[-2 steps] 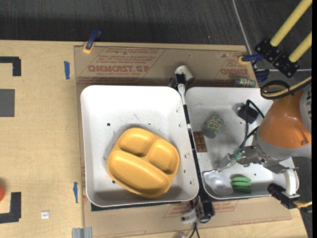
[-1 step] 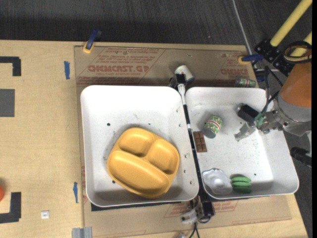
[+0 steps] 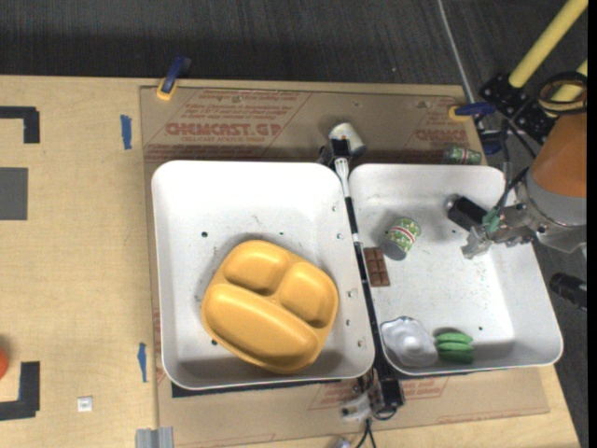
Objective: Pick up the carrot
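My gripper point(image 3: 474, 241) hangs over the right side of the right bin point(image 3: 536, 292), on the grey arm with its orange band that comes in from the right. Nothing shows in its grasp. Left of it, near the bin's middle, lies a small green and white can point(image 3: 403, 236). A small part of an orange-red thing point(image 3: 3, 363) shows at the far left edge of the bench, outside both bins; I cannot tell what it is.
A big yellow bread-shaped thing point(image 3: 270, 303) fills much of the left bin point(image 3: 177, 203). In the right bin, a brown chocolate bar point(image 3: 376, 267) lies by the left wall, and a clear lump point(image 3: 407, 339) and a green ridged thing point(image 3: 454, 343) lie at the front.
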